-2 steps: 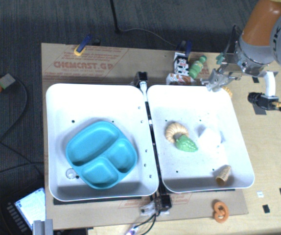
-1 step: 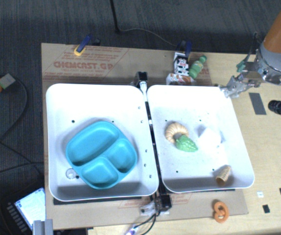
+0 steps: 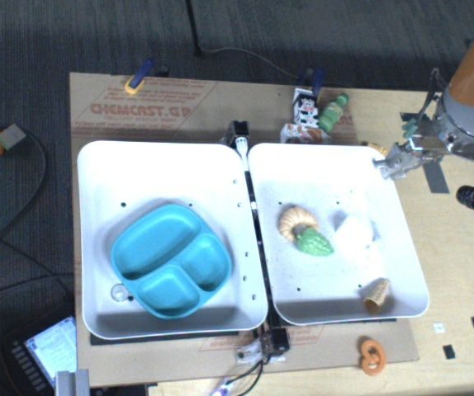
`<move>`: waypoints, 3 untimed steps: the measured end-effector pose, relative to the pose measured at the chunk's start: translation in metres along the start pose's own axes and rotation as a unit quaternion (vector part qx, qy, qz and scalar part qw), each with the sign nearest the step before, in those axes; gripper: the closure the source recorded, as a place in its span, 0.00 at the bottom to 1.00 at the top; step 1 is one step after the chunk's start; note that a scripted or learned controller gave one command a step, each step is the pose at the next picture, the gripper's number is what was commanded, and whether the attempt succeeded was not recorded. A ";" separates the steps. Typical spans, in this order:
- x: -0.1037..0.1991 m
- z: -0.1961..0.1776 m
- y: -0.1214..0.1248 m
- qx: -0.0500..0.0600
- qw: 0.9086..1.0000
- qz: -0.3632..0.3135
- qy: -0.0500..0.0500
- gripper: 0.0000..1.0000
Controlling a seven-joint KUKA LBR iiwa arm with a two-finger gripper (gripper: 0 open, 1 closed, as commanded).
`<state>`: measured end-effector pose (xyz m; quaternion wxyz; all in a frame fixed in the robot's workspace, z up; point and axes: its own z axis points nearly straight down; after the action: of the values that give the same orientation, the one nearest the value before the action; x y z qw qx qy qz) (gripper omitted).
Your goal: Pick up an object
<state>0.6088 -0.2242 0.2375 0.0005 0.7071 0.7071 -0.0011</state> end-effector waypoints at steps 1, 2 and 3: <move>0.000 0.006 -0.040 0.000 1.000 0.000 0.000 1.00; 0.001 0.016 0.001 -0.001 1.000 0.000 0.001 1.00; 0.000 0.008 -0.042 0.000 1.000 0.000 0.000 1.00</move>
<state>0.5668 -0.2241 0.2297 0.0004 0.7072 0.7071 -0.0008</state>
